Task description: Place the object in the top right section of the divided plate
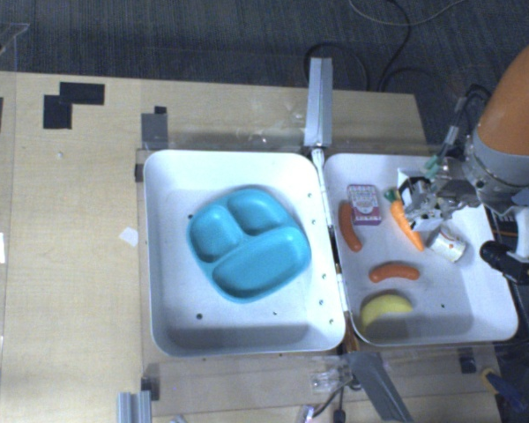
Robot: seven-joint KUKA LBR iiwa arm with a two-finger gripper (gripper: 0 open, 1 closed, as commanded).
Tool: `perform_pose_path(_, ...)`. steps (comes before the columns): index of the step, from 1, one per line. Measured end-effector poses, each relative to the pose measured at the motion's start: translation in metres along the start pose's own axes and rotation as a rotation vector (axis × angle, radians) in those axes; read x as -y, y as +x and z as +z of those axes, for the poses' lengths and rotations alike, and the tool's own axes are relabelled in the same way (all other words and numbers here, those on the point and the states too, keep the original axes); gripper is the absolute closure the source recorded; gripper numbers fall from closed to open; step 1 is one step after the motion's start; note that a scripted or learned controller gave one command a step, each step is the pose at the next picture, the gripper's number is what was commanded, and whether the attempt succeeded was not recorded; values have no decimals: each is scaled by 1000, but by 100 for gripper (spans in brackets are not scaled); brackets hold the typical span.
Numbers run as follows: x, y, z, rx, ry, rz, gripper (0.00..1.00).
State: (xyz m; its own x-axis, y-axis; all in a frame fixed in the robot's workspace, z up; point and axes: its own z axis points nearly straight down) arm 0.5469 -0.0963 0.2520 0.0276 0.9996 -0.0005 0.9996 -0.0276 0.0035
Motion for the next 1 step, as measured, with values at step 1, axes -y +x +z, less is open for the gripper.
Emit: perform_pose_path(1, 26, 83, 68, -1, 1, 22, 100)
